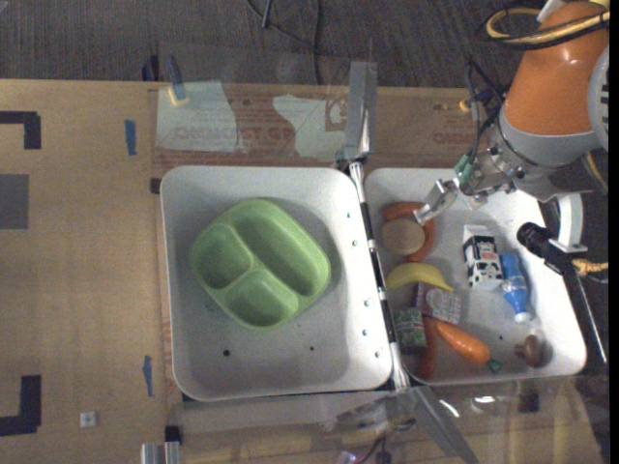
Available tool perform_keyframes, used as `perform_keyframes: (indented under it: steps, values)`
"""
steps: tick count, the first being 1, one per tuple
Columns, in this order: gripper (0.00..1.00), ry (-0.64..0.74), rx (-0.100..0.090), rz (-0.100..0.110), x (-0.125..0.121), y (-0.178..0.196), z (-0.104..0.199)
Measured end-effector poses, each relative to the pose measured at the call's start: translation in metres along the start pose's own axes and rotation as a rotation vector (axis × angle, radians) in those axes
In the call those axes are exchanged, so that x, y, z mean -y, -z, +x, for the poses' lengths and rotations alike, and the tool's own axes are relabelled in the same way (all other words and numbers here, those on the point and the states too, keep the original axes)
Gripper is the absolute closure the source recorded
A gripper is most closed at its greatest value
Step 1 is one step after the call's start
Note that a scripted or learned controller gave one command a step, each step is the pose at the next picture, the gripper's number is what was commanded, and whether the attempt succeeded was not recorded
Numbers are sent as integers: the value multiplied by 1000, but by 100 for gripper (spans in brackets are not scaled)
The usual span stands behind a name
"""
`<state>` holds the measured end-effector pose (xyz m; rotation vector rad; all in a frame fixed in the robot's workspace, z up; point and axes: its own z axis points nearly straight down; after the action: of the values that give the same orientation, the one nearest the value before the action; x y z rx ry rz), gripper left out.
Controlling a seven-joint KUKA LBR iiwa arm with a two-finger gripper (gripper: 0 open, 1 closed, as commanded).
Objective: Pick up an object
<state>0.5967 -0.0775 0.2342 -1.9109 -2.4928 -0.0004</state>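
Observation:
The right bin holds several small items. There is a yellow banana, an orange carrot and a tan round piece with a red-orange curved piece behind it. A white and black carton, a blue bottle, a small green box and a brown knob-shaped thing lie there too. My gripper hangs over the back of this bin, just right of the red-orange piece. Nothing is visibly held in it.
The left bin carries a green divided plate. A metal divider runs between the bins at the back. The arm's orange band and cables sit over the right bin's far corner.

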Motion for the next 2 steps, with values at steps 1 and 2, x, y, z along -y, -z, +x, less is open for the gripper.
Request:
perform_keyframes:
  steps: [1,2]
  values:
    - [0,-81,3,-4,-35,-1,-37]
    - [0,-76,2,-6,-29,-133,-27]
